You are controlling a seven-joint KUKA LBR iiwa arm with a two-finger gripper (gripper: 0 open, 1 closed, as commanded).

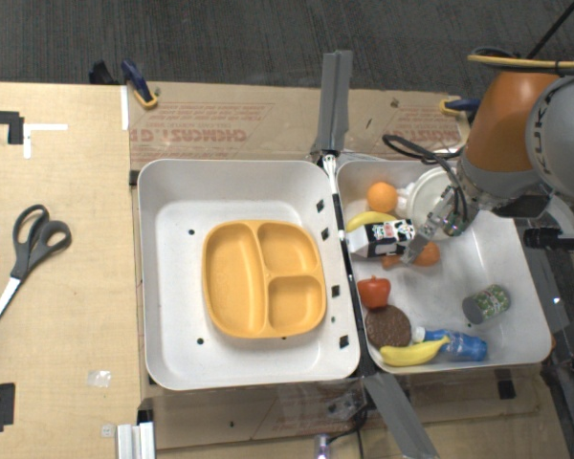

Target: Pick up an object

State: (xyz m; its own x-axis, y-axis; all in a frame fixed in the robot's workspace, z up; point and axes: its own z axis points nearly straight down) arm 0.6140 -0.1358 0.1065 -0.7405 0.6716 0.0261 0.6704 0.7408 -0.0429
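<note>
My gripper point(425, 241) hangs low in the upper middle of the right bin point(517, 266), reaching in from the right. Its tip is right above a small orange object point(429, 255) and just right of a black-and-white carton point(384, 239). A yellow banana point(366, 221) lies against the carton's upper left, and an orange ball point(383, 196) rests behind it. I see nothing lifted off the bin floor.
Lower in the right bin lie a red tomato-like fruit point(373, 292), a brown round disc point(389, 326), a second banana point(408, 353), a blue bottle point(459, 346) and a green-grey can point(486, 304). The left bin point(163, 256) holds a yellow divided plate point(264, 278). Scissors point(27, 247) lie on the bench at left.
</note>
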